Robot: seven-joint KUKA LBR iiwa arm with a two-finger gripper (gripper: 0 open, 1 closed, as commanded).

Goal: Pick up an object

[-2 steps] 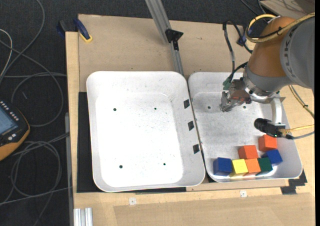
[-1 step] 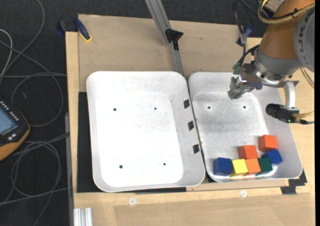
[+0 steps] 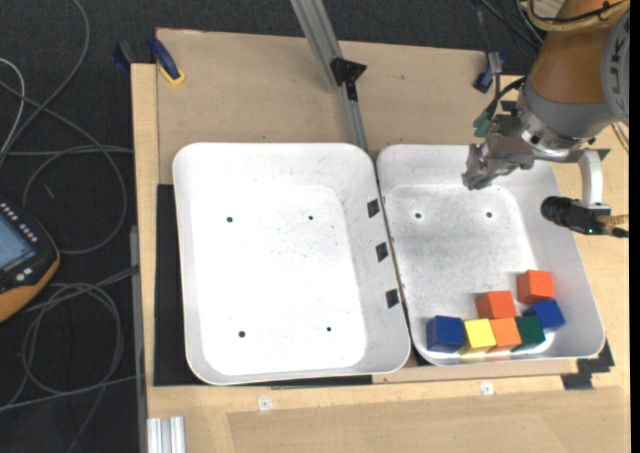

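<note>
Seven blocks (image 3: 497,322) are crowding the right bin (image 3: 440,241)'s near corner | we are hovering the gripper (image 3: 480,173) well apart, at the far end | grip state: cannot tell | we are risking a wedged, slipping grasp among touching blocks.

Grey metal pole (image 3: 318,36) over bench (image 3: 250,91); handheld pendant (image 3: 20,256) left; cables (image 3: 60,141).

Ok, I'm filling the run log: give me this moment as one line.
phase: approach | gripper: over right bin far end, holding nothing seen | blocks: clustered at near end | left bin: no blocks
</note>
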